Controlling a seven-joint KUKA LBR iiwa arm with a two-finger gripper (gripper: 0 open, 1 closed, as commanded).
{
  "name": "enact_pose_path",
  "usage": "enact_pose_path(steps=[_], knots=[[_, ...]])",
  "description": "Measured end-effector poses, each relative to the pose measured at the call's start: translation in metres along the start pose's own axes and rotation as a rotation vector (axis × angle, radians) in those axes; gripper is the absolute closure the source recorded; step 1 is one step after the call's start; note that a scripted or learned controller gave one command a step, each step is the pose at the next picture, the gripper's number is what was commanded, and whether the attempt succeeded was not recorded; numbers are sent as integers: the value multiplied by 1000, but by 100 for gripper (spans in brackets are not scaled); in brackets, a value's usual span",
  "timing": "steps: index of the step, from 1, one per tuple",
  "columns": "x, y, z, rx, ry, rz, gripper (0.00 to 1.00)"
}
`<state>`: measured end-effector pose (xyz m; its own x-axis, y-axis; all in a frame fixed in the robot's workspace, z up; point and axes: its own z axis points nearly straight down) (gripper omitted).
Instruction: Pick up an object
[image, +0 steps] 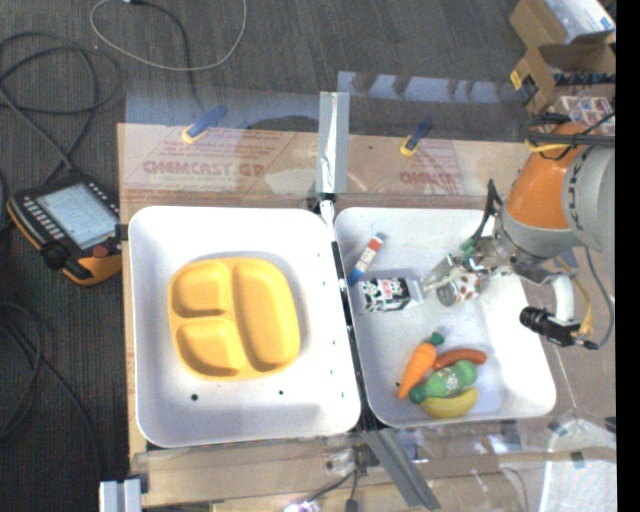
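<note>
Hovering in the right bin (520, 400) approx over a small red-and-white object (466, 288), the gripper (452, 276) looks mid-approach w/ nothing visibly held, opening unclear; next, I'd judge, needs a descent onto it, clear of the black-and-white carton (386, 293).

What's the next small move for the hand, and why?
Probably a short drop straight down. The hand sits in the right bin over a small red-and-white object, with the carton to its left. Nothing shows between its fingers, so the pick looks not yet made.
</note>
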<state>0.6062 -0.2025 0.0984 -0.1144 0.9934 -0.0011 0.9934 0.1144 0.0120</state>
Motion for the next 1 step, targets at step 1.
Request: enact_pose_path(steps=[1], knots=[[68, 9, -97, 12, 1, 11, 100]])
